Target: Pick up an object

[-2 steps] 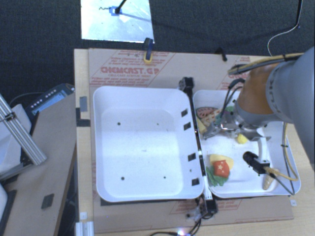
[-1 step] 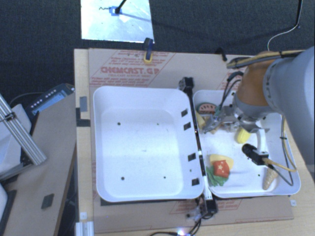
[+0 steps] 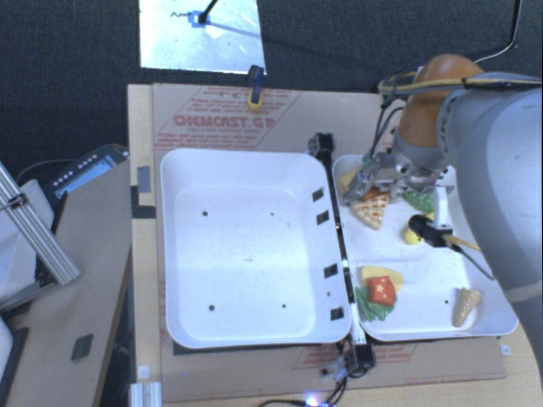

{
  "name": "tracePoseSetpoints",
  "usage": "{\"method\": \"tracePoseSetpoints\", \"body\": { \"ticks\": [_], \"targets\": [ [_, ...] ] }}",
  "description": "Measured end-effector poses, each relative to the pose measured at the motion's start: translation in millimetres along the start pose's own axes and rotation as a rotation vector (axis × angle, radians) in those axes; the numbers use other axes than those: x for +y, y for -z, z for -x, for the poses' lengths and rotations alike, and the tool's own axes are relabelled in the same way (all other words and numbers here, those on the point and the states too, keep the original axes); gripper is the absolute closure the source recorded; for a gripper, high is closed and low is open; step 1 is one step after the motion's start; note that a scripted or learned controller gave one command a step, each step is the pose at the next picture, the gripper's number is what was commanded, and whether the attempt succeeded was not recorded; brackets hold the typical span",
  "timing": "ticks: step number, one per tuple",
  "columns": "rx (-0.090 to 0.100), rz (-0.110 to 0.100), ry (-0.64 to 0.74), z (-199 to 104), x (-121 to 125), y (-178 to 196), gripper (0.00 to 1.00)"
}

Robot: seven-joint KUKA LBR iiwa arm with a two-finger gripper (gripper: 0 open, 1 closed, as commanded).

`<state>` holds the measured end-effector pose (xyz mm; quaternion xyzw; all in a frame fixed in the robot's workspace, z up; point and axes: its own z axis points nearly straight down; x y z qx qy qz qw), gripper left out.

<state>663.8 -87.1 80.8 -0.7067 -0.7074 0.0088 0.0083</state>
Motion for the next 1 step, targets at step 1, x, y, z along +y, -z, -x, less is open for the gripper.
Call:
{"method": "tracePoseSetpoints", "body": {
  "ticks": [1],
  "targets": [
    [0.001,0.021,-0.002,16.2,-54.9,2.1,0.00]
  ]
}}
